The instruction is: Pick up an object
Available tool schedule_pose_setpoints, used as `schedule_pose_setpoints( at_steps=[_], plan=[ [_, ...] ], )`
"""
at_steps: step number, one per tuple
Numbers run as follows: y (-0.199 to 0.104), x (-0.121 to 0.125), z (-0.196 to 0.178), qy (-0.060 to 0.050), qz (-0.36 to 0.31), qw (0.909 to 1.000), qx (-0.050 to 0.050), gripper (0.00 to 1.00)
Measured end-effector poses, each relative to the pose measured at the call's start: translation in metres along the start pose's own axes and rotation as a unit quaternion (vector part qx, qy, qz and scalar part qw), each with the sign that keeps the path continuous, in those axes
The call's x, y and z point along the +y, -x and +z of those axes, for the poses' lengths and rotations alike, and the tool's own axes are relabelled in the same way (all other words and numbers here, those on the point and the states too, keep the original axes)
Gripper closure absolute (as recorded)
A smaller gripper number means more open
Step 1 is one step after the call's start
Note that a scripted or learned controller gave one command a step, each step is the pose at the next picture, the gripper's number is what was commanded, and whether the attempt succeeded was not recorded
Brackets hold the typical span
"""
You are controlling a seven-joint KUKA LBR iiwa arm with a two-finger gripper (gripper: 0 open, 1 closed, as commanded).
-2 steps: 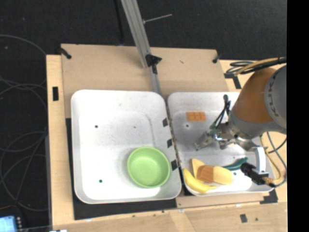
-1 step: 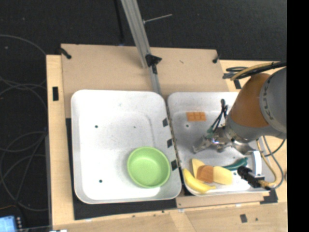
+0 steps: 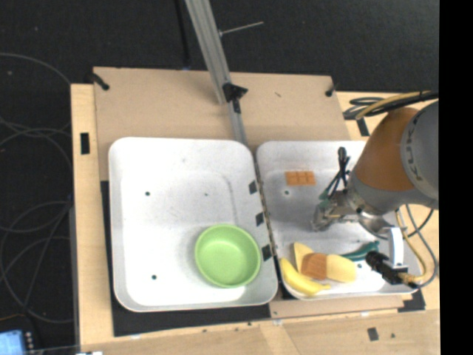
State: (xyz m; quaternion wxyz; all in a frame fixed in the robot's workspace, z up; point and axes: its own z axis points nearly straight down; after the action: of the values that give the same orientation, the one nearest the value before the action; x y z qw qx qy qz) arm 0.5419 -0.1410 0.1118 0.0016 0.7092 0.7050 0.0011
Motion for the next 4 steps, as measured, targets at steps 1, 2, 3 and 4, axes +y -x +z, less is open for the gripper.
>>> schedule_pose_setpoints(
  at_steps=[1, 2, 3, 4],
  plan=[
    [-0.007, -0.004, -0.057, 0.002, -0.005, 1.0000, 0.000, 1.00],
    [-0.004, -0.002, -0.121, 0.003, -0.005, 1.0000, 0.000, 1.00],
    [-0.003, -0.001, -0.172, -0.001, -0.005, 1.0000, 0.000, 1.00],
    [-0.052, 0.022, -0.176, -0.001, -0.006, 1.0000, 0.000, 1.00]
  ],
)
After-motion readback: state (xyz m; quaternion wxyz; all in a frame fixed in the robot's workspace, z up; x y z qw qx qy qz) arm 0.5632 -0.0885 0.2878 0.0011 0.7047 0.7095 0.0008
